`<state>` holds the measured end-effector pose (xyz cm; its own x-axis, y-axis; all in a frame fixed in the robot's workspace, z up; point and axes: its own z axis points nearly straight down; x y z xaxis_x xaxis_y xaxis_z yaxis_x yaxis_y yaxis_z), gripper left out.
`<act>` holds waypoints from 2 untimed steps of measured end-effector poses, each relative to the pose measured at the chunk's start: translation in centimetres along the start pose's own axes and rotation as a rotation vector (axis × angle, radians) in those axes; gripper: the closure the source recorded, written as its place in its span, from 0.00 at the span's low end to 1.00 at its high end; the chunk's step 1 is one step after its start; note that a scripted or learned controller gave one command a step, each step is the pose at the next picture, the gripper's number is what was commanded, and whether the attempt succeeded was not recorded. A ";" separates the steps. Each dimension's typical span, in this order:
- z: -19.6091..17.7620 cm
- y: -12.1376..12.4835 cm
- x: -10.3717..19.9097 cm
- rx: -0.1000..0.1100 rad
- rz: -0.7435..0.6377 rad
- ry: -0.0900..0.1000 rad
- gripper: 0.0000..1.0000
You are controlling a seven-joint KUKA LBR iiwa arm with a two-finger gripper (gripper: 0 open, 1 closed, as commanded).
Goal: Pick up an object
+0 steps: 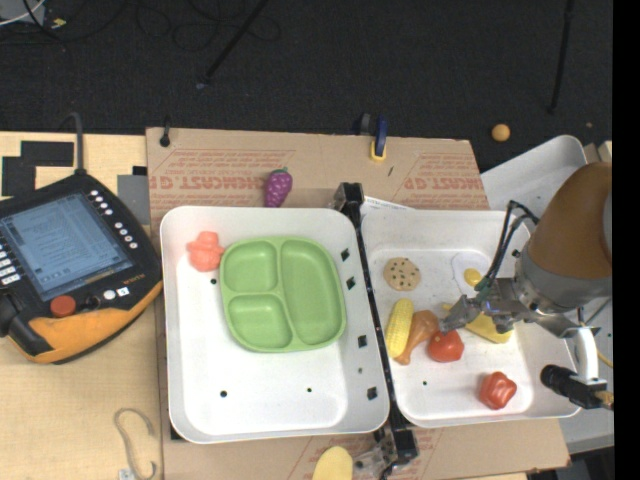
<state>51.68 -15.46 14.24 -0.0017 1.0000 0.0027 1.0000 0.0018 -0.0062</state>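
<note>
You see the tool (470, 310) low in the right bin (430, 403), just above the tomato (446, 346) and beside the yellow piece (492, 328), likely lining up a grab; grip state unreadable.

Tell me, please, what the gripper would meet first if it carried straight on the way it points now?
Probably the red tomato, just below-left of the gripper in the right bin; depth is hard to judge from this slanted view.

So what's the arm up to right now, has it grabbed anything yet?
Gripper low in right bin, nothing seen held. Tomato just below it, yellow piece beside it. Corn, drumstick crowd close on the left.
</note>
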 end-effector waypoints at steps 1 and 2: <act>5.3 0.0 0.2 -0.001 0.001 0.000 0.00; 4.1 -0.1 0.0 -0.001 0.008 0.000 1.00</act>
<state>51.58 -15.41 10.11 0.0060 1.0000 0.0029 1.0000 -0.0060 -0.0055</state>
